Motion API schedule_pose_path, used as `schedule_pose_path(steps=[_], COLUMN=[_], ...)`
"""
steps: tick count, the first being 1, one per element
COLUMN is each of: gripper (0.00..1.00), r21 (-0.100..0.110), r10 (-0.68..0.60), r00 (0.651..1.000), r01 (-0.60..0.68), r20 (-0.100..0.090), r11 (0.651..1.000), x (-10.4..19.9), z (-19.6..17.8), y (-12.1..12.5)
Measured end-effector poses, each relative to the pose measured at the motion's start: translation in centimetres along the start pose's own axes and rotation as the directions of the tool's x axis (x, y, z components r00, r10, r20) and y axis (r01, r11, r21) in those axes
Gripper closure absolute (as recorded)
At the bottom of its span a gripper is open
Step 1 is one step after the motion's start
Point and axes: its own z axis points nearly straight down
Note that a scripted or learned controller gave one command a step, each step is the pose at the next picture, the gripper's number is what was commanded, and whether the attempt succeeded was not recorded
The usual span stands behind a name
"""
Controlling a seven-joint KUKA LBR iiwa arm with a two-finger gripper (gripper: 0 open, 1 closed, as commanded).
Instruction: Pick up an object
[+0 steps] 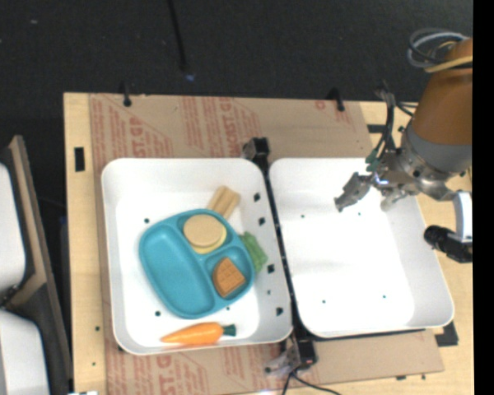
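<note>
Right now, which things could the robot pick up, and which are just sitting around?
Could pick up: the blue tray, round cracker, brown toast, wooden block, green piece and carrot, all in the left bin.

Just sitting around: the right bin, under the gripper, and the cardboard underneath.

Both bins smooth white plastic, slight sheen. Blue tray glossy plastic. Carrot looks smooth moulded plastic. Desk matt pale board, printed brown paper look. Arm wrist dull grey metal.
</note>
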Motion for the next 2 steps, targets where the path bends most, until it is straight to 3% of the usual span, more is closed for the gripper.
schedule_pose_path(steps=[1, 2], gripper=[0.00, 0.00], r21=[0.001, 0.000], r10=[0.001, 0.007], r00=[1.000, 1.000], r01=[-0.001, -0.007], r20=[0.001, 0.000], r11=[1.000, 1.000], x=[-1.3, 2.4], z=[0.9, 0.9], y=[1.0, -3.7])
